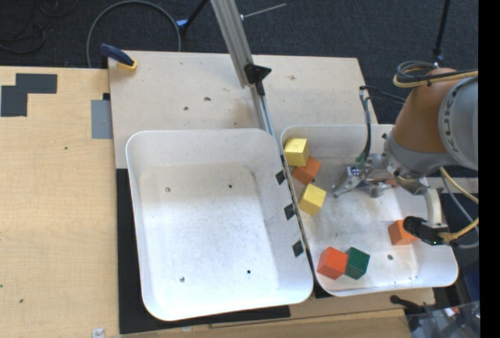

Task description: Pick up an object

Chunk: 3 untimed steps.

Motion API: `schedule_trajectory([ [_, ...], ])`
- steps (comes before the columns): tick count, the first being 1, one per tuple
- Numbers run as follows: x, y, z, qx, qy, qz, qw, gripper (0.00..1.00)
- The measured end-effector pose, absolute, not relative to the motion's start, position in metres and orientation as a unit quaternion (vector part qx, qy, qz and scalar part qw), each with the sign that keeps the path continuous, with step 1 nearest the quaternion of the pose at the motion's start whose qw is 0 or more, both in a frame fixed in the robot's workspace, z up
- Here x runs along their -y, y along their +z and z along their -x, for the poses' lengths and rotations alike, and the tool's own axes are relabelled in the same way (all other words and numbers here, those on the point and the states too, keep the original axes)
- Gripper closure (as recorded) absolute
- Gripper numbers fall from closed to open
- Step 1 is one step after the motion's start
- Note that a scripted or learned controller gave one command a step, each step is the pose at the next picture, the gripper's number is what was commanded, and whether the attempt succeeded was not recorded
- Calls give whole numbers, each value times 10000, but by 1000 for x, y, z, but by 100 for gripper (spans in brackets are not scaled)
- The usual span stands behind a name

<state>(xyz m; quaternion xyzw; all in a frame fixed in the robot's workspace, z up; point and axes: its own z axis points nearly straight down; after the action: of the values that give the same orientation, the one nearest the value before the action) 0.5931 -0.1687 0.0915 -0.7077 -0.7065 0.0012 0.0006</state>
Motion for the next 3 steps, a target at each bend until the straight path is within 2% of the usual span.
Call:
schedule_trajectory([
  [1, 156, 90, -651, 7037, 173, 7099, 232, 0],
  [2, 149, 90, -656, 7016, 224, 7118, 242, 0],
  [3, 150, 90, -650, 7034, 136, 7105, 163, 0],
])
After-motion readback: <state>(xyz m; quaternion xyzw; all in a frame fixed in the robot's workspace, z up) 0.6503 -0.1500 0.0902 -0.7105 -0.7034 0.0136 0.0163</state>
